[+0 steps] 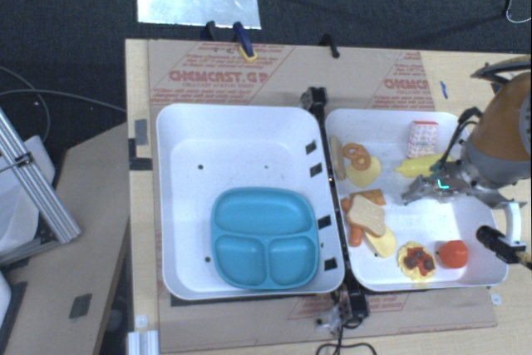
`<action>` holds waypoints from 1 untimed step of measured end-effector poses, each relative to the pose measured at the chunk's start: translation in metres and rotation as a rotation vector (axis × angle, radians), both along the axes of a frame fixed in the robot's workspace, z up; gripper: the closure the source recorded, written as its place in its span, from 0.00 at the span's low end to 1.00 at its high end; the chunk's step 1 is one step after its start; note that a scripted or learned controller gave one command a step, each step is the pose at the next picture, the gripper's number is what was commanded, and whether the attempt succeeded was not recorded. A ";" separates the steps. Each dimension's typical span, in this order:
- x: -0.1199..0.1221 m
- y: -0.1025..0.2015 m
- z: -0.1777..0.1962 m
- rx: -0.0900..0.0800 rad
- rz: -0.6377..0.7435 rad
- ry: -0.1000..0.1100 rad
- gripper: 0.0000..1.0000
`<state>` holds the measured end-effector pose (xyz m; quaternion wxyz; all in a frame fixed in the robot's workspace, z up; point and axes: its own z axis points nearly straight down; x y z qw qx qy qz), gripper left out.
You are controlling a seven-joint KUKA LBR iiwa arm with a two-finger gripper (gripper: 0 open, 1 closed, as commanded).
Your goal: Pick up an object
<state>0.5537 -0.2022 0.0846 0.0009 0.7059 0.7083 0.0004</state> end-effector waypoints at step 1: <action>-0.043 -0.005 -0.001 0.001 -0.005 0.004 0.00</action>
